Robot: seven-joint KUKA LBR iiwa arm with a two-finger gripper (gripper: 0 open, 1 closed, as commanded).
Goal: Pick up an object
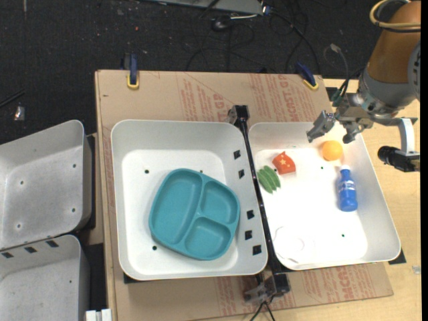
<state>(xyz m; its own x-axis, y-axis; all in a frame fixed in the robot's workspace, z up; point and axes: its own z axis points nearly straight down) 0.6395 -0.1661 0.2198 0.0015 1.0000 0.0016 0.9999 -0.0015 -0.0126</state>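
Note:
In the right bin (374, 236) lie an orange ball (331, 151), a red strawberry-like toy (285, 162), a green ridged toy (269, 178) and a blue bottle (346, 190) on its side. My gripper (334, 130) hangs over the bin's far right corner, just above and behind the orange ball. Its two fingers are spread apart with nothing between them. A teal divided plate (194, 214) rests in the left bin (134, 146).
Two blue clamps (132, 70) (306, 74) hold the cardboard base at its far edge. A black divider (251, 179) runs between the bins. A spare white bin (40, 179) sits off to the left. Cables trail across the dark floor behind.

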